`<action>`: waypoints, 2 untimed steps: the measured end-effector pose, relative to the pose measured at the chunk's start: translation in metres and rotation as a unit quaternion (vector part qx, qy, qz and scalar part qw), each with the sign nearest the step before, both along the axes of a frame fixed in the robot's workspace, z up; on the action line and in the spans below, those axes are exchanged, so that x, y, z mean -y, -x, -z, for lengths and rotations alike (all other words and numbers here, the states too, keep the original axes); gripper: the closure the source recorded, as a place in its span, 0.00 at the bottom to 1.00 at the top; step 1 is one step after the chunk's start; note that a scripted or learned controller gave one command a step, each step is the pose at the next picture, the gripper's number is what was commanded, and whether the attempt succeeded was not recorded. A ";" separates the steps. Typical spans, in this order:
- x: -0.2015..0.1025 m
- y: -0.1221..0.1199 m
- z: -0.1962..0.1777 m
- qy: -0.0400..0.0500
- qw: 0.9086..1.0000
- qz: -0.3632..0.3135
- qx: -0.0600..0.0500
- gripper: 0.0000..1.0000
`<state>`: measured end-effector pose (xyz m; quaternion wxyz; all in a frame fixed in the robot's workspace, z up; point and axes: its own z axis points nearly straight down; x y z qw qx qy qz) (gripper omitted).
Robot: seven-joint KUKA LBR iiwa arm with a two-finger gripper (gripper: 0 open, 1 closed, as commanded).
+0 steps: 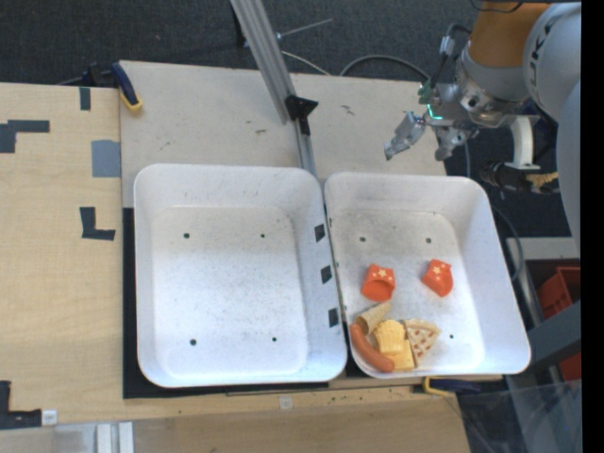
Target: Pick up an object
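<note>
White speckled bins (226, 182), two orange-red pieces (378, 282), yellow pieces (396, 343), orange sausage (371, 349)

Two bins sit side by side on the worktop (217, 111), the left bin (226, 182) touching the right bin (472, 253) along one wall. In the right bin, two blocks (378, 282) (438, 276) lie apart near the middle. Nearer the front wall, a cone (372, 316), a sausage (372, 350), a cheese wedge (395, 343) and a pizza slice (422, 337) crowd together. The claw (427, 138) hangs behind the right bin.
</note>
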<state>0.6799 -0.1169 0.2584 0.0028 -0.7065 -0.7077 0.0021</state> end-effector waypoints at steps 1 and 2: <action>0.000 -0.001 -0.003 0.001 1.000 -0.001 0.003 0.00; 0.002 0.001 0.061 0.001 1.000 0.000 0.000 0.00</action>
